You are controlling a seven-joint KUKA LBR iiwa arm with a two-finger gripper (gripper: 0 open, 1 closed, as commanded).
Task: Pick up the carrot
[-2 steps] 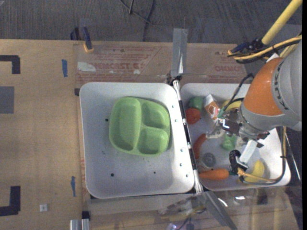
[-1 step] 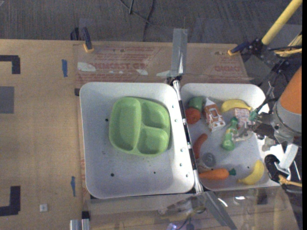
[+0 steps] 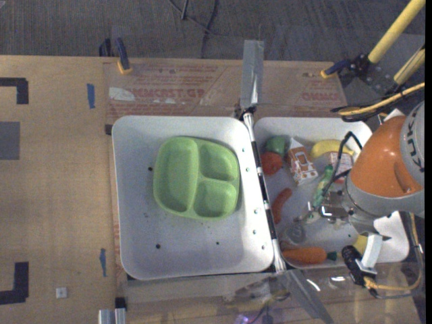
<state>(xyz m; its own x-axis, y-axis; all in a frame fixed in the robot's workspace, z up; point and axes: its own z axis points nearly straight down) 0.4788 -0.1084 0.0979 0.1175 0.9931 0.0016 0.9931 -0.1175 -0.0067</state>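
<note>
Orange and lying on its side, the carrot [image 3: 305, 254] rests along the near edge of the right bin [image 3: 405, 245], close to that bin's near-left corner, with its green stub pointing right. Just above it the gripper [image 3: 317, 211] hangs at the end of the grey arm [image 3: 385, 171] with its orange band, reaching in from the right over the middle of the same bin; the metal parts there are small and tangled against the white floor, so I cannot tell how far apart the fingers stand or whether anything sits between them, though the carrot itself lies apart from them. A small grey round object [image 3: 295, 233], possibly a lid or cup, sits between the gripper and the carrot. Toward the left wall lies a red pepper-like piece [image 3: 281, 203], and nearer the far-left corner a red tomato shape [image 3: 271, 163] touches a green vegetable [image 3: 277, 144]. Beside these stands a small carton [image 3: 303, 166], with a banana [image 3: 326, 147] by the far edge. In the left bin [image 3: 135, 241], a green divided plate [image 3: 197, 177] sits toward the far side.
</note>
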